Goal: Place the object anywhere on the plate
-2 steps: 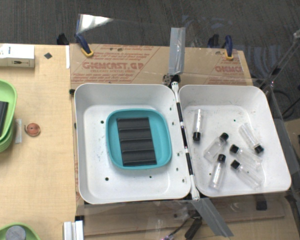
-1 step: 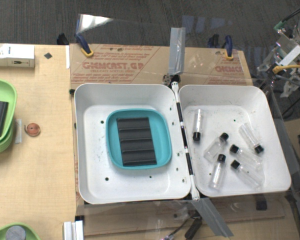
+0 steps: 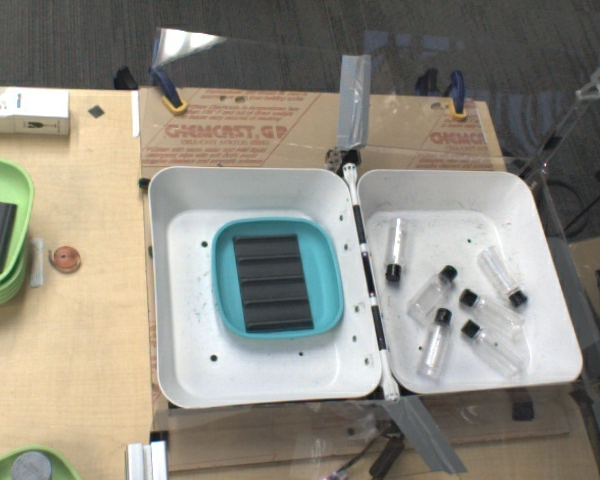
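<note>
- Camera view, looking down at a slant: a wooden surface carries a printed cardboard sheet, with both bins sitting on top of it. Two clamps, one at the far left and one at the far right, pin the sheet's far edge, presumably to stop the layout shifting.
- Left bin: it holds the teal plate, which lies flat near the middle and is clear of the walls on all sides.
- Right bin: it touches the left bin along a shared edge. A grey tape strip runs away from the far end of that seam and appears to keep the pair aligned.
- Plate contents: a black ribbed insert covers most of the floor, leaving only the rim and a narrow border bare.
- Task's thing: several clear vials with black caps lie on their sides in the right bin, scattered at mixed angles. One lone vial lies close to the seam, and the rest are clustered towards the near right, some of them touching.
- Judgement: no vial is on the plate, so the task is not yet begun. The lone vial looks the easiest pick, though round bodies may roll.
- Off to the left, a green tray sits apart from the work.
</note>
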### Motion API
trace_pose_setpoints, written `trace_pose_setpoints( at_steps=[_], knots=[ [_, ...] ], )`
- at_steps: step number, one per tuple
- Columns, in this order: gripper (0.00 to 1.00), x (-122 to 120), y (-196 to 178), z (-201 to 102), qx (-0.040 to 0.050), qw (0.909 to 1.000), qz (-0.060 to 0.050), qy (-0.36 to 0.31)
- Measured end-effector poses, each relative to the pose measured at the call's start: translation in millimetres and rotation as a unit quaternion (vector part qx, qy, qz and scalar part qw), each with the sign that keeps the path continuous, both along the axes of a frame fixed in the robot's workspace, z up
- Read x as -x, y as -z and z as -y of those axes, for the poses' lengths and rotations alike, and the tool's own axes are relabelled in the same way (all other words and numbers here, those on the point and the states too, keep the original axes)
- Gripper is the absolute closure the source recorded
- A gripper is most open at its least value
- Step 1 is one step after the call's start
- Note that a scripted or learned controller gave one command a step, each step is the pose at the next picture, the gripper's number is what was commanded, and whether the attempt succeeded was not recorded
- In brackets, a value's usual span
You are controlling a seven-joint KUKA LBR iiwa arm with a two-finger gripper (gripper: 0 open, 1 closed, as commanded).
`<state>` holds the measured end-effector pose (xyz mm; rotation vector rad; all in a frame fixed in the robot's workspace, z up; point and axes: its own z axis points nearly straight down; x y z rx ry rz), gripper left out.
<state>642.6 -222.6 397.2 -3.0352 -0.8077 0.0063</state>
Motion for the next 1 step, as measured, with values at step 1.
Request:
trace_pose_setpoints(
  at_steps=[1],
  knots=[
    [0.00, -0.2, -42.9, -0.3, 0.0004, 0.9967, 0.000, 0.081]
  ],
)
